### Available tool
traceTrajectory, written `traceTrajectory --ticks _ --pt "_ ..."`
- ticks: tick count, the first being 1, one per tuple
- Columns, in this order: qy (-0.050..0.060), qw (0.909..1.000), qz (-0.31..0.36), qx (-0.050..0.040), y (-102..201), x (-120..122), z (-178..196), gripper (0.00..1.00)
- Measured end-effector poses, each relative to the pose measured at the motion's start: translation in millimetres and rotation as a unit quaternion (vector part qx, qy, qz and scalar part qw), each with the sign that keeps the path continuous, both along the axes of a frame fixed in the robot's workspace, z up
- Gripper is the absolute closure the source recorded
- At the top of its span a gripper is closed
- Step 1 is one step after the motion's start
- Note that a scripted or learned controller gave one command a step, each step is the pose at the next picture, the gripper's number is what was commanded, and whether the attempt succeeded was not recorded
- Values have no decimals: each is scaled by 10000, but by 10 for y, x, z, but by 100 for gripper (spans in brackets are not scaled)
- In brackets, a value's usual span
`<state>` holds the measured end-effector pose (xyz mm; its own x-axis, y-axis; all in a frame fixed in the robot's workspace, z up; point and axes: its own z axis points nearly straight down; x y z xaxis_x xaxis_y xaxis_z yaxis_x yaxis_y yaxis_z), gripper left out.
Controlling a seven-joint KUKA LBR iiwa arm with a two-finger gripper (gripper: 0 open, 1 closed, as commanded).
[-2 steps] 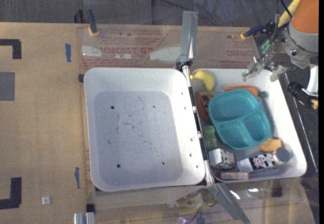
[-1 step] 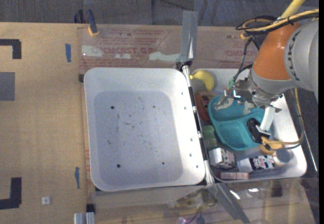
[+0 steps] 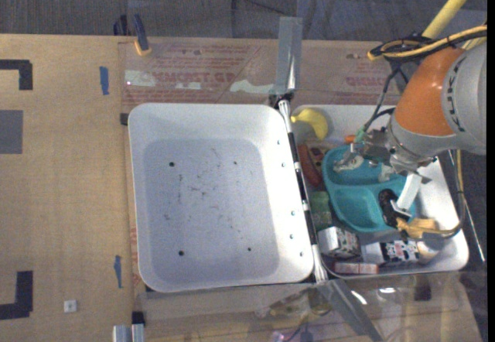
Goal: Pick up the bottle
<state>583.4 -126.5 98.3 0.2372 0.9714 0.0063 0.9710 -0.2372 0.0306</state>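
Nearest me, what I took for the bottle [image 3: 398, 251] lay on its side along the right bin's [image 3: 447, 178] front wall, long axis following that wall, forward of the gripper [image 3: 357, 159] hanging over a teal bowl [image 3: 348, 201]; whether it was open or closed I couldn't tell.

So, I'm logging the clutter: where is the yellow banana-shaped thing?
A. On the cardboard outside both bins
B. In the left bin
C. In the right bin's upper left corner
C: the yellow banana-shaped thing lies inside the right bin, at its upper left corner.
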Motion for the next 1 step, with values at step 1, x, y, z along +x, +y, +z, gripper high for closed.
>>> traceTrajectory --ticks 1 --pt "50 10000 -50 -33 79 309 -21 0"
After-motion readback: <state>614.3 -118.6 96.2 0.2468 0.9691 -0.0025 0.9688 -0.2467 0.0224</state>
